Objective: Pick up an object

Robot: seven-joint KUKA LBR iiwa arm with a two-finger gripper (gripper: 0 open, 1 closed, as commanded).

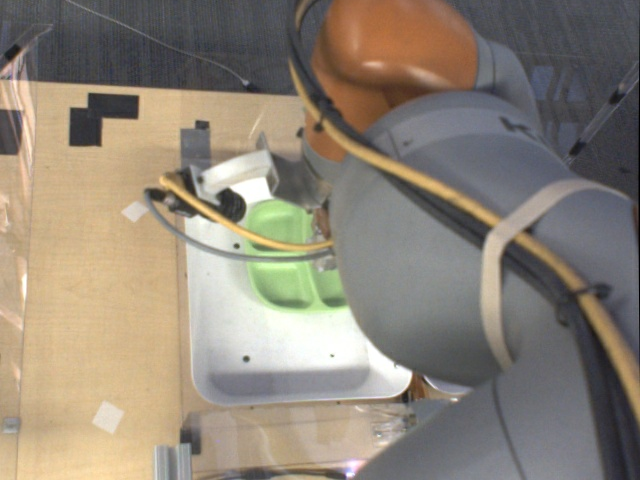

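A light green, shallow dish-like object (pixel 285 268) with a divider lies in the white bin (pixel 260 368), in the bin's far half. Its right part is hidden under my arm. My gripper (pixel 292 183) hangs at the far end of the green object, close above it, and is mostly covered by the wrist and the large grey arm. I cannot make out anything held in it.
My arm (pixel 460 228) covers the right side of the view, including the bin's right edge. The wooden bench (pixel 90 298) stretches to the left, with a black L-shaped mark (pixel 100 118) and small white tags (pixel 108 417). A grey clamp (pixel 196 144) stands at the bin's far corner.
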